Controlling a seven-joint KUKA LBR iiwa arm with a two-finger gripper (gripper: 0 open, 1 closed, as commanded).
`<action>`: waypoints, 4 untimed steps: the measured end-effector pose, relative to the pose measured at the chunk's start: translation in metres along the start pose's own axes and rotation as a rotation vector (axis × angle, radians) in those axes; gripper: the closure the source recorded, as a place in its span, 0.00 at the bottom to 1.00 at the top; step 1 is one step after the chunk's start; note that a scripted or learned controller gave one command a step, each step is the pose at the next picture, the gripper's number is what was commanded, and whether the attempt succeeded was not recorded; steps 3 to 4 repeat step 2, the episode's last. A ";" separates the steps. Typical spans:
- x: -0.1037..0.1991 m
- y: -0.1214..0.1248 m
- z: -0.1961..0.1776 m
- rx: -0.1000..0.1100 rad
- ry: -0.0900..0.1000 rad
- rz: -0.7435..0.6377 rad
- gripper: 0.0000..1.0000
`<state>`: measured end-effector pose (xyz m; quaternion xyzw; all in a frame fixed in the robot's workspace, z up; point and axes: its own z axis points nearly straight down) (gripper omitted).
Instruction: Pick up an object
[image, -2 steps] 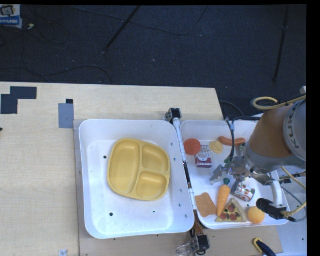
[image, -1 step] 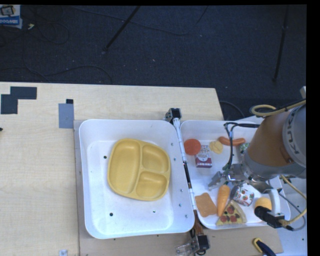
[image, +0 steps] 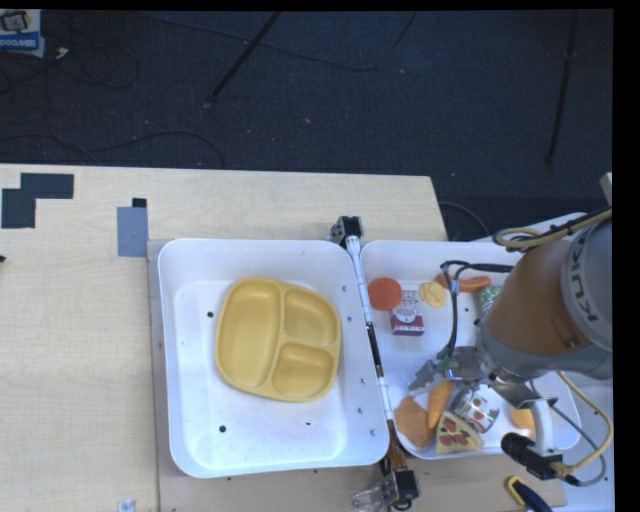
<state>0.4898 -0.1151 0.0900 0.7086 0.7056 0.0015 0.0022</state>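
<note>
Toys in right bin; yellow tray in left bin

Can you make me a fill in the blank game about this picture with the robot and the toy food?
1. The big divided tray in the left bin is the color ____.
2. That tray has ____ compartments.
3. The gripper reaches into the ____ bin.
4. The round tomato lies right beside the rail that ____ the two bins.

Missing words: yellow; three; right; divides
</note>
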 end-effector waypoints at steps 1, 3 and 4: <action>0.002 0.000 -0.010 0.003 0.006 0.003 1.00; 0.087 0.031 -0.097 0.008 0.002 -0.005 1.00; 0.087 0.031 -0.097 0.008 0.002 -0.005 1.00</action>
